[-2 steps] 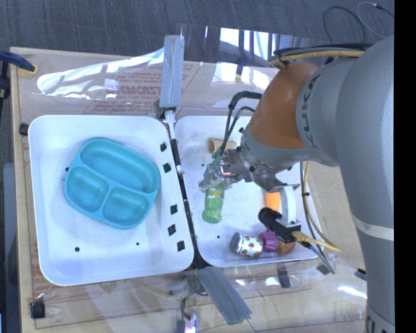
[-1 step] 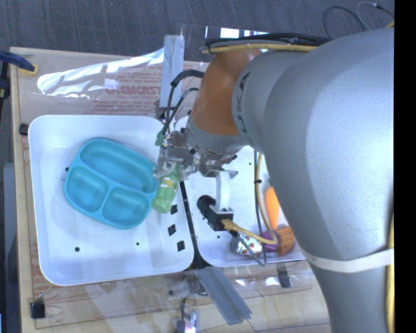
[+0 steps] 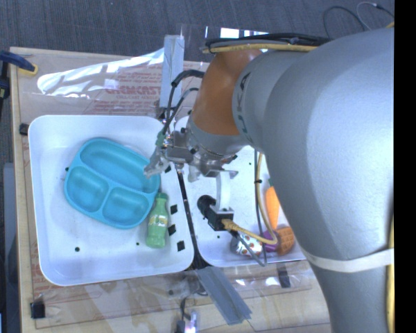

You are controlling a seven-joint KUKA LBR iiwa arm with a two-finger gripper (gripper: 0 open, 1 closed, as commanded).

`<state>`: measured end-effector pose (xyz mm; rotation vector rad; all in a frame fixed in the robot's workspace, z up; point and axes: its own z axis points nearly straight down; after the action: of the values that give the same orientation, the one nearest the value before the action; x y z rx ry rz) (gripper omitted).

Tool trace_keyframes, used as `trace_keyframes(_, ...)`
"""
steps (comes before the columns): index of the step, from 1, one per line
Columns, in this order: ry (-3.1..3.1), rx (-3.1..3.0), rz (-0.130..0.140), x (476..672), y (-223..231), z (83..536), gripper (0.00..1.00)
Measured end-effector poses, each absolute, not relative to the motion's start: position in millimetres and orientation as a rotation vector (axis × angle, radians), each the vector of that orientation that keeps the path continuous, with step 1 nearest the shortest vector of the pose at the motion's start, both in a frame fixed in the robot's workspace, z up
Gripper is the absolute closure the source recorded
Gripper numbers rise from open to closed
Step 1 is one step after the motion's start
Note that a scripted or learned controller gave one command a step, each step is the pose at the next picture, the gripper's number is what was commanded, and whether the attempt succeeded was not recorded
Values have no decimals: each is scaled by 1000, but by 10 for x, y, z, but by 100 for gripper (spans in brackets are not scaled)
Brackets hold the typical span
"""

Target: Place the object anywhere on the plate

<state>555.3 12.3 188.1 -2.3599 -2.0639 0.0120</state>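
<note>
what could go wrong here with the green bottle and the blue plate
The gripper hangs over the right rim of the blue plate, while the green bottle lies apart in the left bin, just off the plate's lower right corner. A descent here would probably hit the plate and grasp nothing. The bottle also lies close to the bin's right wall, so a finger may catch that wall.

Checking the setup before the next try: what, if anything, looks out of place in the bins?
The green bottle lies on its side on the left bin's floor, against the blue plate's right edge rather than on it. Nothing looks spilled or damaged.
</note>
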Motion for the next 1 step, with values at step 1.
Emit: trace_keyframes(1, -2070, -2347, 23, 5554, 135, 1943, 100)
